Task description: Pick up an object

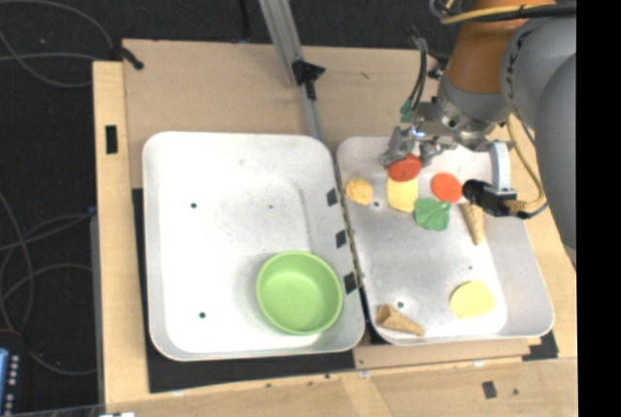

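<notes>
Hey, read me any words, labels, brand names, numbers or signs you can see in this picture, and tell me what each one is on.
There are none to read. The green bowl, the two white bins, the small food-like items and the arm's orange band carry no visible lettering or numbers. The dark tags along the bench's edge are too small to tell if they bear print.

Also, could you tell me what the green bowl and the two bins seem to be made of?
The green bowl looks like moulded plastic: one even lime colour, a smooth matte surface and a thick rounded rim. The left bin and right bin look like thin white plastic or coated sheet, with rounded corners, a soft sheen and dark scuff specks; which one stays open.
</notes>
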Controlling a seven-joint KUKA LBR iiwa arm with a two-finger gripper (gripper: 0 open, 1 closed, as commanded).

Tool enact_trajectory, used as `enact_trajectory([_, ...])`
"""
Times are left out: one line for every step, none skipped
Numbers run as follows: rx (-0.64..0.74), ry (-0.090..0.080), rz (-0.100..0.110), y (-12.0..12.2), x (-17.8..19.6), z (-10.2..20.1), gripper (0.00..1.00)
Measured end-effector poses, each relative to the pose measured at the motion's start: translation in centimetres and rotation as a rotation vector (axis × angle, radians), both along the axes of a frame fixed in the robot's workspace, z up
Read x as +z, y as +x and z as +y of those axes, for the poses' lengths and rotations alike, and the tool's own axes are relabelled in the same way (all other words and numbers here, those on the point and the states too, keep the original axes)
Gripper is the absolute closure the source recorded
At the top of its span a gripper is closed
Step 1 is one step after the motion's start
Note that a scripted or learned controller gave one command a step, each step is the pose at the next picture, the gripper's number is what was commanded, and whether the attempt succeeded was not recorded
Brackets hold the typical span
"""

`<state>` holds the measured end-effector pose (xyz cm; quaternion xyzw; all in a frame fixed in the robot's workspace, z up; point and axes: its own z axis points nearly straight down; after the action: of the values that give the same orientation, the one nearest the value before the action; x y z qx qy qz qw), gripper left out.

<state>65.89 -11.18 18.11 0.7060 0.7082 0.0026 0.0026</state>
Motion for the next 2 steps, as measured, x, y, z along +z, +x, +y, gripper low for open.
enact_trajectory([0.002,0.000,0.000,0.17,5.47,-0.08,1.00])
enact_trajectory([0.004,-0.001,0.006,0.22,5.31,-0.17,1.00])
